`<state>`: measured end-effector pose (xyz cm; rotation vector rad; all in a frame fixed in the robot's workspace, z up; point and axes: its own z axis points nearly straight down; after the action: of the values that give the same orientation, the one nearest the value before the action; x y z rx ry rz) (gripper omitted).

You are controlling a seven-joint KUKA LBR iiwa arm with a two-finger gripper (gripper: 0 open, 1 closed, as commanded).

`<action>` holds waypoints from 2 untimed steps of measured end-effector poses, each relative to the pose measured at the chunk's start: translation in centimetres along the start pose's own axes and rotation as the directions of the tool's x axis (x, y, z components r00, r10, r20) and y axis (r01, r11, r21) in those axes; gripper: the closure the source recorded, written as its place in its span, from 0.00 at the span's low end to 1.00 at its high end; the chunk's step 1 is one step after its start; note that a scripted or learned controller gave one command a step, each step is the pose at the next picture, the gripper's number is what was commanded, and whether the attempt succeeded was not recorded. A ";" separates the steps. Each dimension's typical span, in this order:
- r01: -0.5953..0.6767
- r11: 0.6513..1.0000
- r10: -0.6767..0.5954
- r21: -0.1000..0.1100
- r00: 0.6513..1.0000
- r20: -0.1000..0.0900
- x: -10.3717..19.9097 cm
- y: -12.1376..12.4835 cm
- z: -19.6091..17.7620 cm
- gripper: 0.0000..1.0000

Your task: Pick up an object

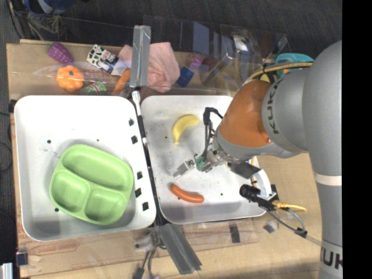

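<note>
Two items in our right bin (pixel 152 156): banana (pixel 184 127) at top, hot dog (pixel 187 194) at bottom. Arm bent over the bin, tool (pixel 192 166) low between them, fingers spread, holding nothing.

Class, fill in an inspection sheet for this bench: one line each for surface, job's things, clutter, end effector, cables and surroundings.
Surface: wooden bench bearing two white bins, left bin and right bin, side by side.
Job's things: yellow banana and orange-red sausage lie apart in the right bin; green divided tray in the left bin.
Clutter: small pumpkin, purple toy, pink cloth and patterned card behind the bins.
End effector: end effector low over the right bin between banana and sausage; finger state unclear, nothing visibly held.
Cables: black cable loops by the wrist; yellow lead on the bench.
Surroundings: dark floor beyond the bench.
</note>
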<state>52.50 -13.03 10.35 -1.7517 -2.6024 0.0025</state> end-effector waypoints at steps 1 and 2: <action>0.308 0.951 -0.308 0.000 0.951 -0.001 3.4 -3.9 1.3 0.00; 0.311 0.950 -0.311 -0.001 0.950 0.000 3.3 -3.8 0.4 1.00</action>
<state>47.72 -11.41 10.01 -1.3195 -2.8460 -0.0003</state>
